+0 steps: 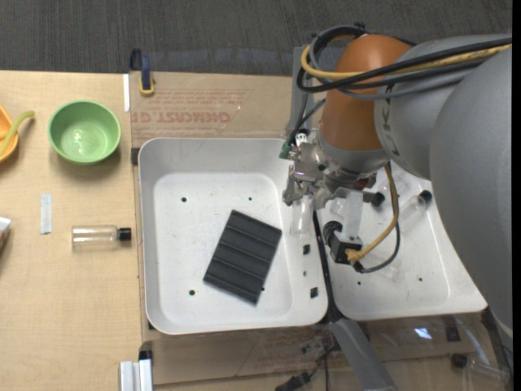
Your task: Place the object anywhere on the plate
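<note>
We locate the black ribbed plate [243, 256] lying flat in the left bin [155, 218], tilted. The pincer [303, 210] hangs over the wall between the two bins; its opening cannot be determined, and no object is visible in its grasp. We judge the step as approach or search. The next move requires an object secured, then lowered onto the plate.

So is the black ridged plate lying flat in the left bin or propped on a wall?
Flat. The black ridged plate rests on the floor of the left bin, turned at a slant, clear of all its walls.
</note>
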Controlling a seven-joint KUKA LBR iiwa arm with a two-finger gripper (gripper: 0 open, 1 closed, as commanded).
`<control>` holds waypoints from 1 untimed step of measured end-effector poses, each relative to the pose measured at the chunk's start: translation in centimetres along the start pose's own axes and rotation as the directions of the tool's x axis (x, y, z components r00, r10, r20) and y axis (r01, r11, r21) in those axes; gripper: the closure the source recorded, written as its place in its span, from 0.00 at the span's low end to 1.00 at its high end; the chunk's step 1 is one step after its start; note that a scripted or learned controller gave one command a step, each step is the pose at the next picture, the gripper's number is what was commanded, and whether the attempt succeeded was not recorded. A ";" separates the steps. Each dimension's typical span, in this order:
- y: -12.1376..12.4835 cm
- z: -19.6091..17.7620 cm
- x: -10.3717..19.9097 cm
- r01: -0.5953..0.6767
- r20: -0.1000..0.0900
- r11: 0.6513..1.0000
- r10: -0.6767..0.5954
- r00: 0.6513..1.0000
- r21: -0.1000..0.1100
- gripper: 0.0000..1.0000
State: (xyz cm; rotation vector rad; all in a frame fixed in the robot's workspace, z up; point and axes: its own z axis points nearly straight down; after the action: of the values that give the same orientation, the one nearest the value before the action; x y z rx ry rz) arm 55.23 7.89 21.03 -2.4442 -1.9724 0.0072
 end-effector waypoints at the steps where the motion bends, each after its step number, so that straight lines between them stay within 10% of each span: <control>1: 3.6 -10.5 8.2 0.467 0.002 0.884 -0.467 0.884 -0.003 1.00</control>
State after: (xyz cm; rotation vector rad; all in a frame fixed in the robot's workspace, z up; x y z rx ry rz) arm 60.49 15.22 31.49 -1.9000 -2.5039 0.0043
